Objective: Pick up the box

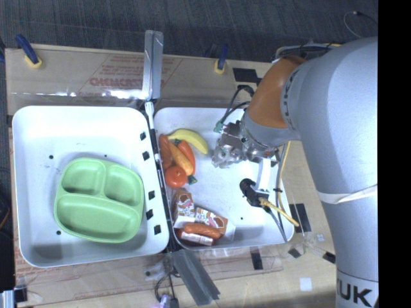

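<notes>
The box (pixel 200 218) is a flat brown and white carton lying in the right bin (pixel 212 117), near its front left corner. My gripper (pixel 223 155) hangs over the middle of that bin, above and to the right of the box and apart from it. Nothing shows between its metal fingers.
A yellow banana (pixel 190 138), orange carrots (pixel 182 154) and a red tomato (pixel 175 176) lie along the right bin's left wall. A sausage (pixel 198 235) rests by the box at the front edge. The left bin (pixel 38 124) holds a green divided plate (pixel 99 199).
</notes>
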Motion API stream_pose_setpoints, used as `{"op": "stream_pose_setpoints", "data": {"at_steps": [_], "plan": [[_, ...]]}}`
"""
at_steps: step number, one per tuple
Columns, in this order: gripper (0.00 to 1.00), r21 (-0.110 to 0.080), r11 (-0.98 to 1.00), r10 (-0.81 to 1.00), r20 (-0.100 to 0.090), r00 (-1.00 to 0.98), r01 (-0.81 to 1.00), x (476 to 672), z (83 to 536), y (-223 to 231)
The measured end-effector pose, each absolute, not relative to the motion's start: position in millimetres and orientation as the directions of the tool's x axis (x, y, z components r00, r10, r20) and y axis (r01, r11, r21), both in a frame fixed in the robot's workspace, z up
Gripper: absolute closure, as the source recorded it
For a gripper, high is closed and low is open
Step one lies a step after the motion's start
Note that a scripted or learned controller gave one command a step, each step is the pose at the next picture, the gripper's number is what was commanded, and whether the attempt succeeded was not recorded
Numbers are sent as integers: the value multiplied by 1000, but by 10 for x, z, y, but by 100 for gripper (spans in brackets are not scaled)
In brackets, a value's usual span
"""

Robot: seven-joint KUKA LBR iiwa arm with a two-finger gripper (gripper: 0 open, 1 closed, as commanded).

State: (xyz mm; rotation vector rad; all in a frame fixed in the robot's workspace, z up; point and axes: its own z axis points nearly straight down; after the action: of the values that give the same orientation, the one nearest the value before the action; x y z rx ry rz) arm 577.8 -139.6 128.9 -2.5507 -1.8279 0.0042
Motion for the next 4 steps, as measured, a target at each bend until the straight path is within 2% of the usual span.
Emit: {"op": "stream_pose_setpoints", "data": {"at_steps": [1, 2, 3, 4], "plan": [[100, -5, -413, 911, 1, 413, 911, 4760, 911, -1509], [100, -4, -878, 478, -1, 878, 478, 4869, 908, -940], [100, -5, -795, 607, -2, 795, 607, 5323, 907, -1565], [100, -6, -578, 816, 0, 578, 816, 4971, 909, -969]]}}
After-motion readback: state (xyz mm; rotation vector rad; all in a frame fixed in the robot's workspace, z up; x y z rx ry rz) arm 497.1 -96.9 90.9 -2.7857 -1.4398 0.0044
